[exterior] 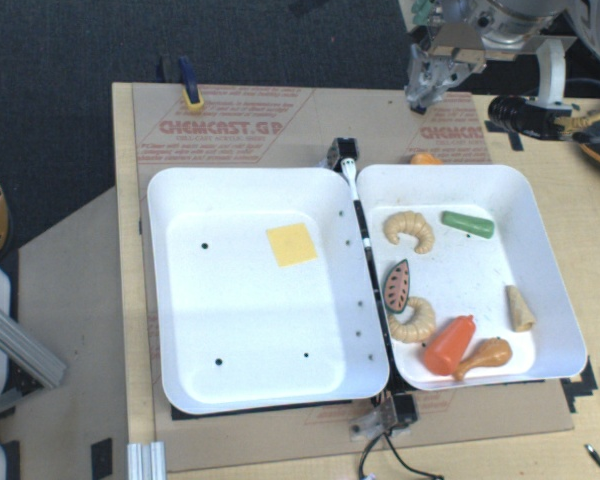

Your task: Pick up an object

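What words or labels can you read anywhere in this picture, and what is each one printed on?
"CHEMCAST GP": red print on the brown paper-faced board under the two white bins, top left.
Red print, partly cut off by the right white bin, on the same board near the hand: too incomplete to read.
Smaller red lines beneath: too blurred to read.

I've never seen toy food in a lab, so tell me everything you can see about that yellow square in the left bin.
The yellow square is a thin, flat piece, like a toy cheese slice, plain pale yellow, probably plastic. It lies flat on the floor of the left bin, toward its upper right, turned slightly askew. It lies alone, with only the bin under it.
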Robot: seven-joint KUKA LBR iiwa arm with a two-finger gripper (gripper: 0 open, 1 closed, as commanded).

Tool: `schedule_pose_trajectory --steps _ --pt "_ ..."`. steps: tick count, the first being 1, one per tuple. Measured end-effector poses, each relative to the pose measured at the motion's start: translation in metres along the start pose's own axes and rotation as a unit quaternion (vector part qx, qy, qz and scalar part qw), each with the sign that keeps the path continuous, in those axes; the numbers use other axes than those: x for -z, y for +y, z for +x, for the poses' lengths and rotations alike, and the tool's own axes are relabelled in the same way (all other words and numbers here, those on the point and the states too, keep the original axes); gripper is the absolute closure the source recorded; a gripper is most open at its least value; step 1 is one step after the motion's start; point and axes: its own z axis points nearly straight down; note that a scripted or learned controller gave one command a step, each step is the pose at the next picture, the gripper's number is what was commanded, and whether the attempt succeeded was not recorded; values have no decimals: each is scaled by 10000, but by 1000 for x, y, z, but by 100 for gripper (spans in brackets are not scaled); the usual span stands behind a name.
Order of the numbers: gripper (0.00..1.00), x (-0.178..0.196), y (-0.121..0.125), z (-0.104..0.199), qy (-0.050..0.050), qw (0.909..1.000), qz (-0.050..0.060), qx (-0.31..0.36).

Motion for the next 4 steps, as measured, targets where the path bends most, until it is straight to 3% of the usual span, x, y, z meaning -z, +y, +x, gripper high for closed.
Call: schedule_pose_trajectory --steps 1,2,3,4 --pt "100 161 13 22 -6 10000 -9 -16" --pt "100 150 11 -98 -31 9999 85 -95" --pt "100 150 11 -160 -27 9999 78 -68" --pt "100 153 -60 -43 14 9999 114 17"
